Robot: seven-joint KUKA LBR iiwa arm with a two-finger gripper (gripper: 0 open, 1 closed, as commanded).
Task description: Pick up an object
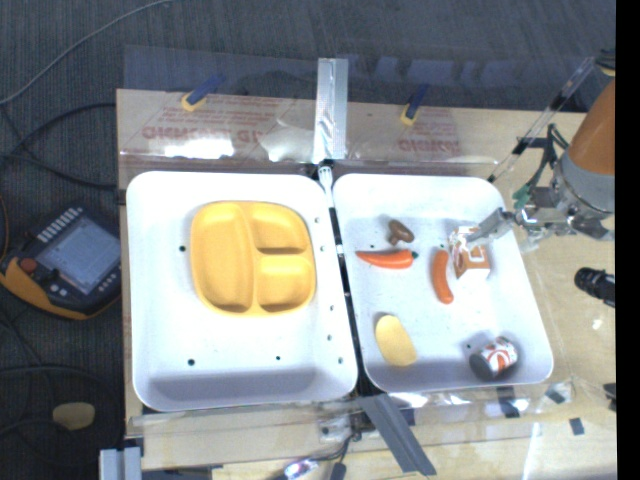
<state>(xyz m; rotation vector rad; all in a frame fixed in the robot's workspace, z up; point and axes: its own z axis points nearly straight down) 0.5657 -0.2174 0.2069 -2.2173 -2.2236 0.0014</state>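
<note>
**Gripper sitting at the small packet, right side of the right bin**

Going from the lower edge of the frame upward: in the lower right corner of the right bin [350, 298] a crushed can [494, 356] is lying, and to its left a pale yellow oval piece [396, 339] is resting on the bin floor. Both are well apart from the gripper.

Higher up, near the middle right of the frame, an orange sausage-shaped thing [441, 275] is lying with its long axis running almost up and down the picture. Just beside it, to the right, a small white and orange packet [472, 258] is sitting, and this one is looking like the nearest candidate. The gripper [478, 234] is reaching it from the upper right, its thin metal tip touching or almost touching the packet's top edge. I cannot tell if it is spread or closed, and nothing is showing clearly between its tips, so I am not judging the packet as held.

Further left, a red-orange carrot-like piece [385, 259] is lying across the picture, with a small brown object [400, 232] just above it.

The arm [590, 153] is coming in from the right edge, slanting down and to the left over the bin wall. The left bin [160, 368] is carrying a yellow divided tray [252, 257].
</note>
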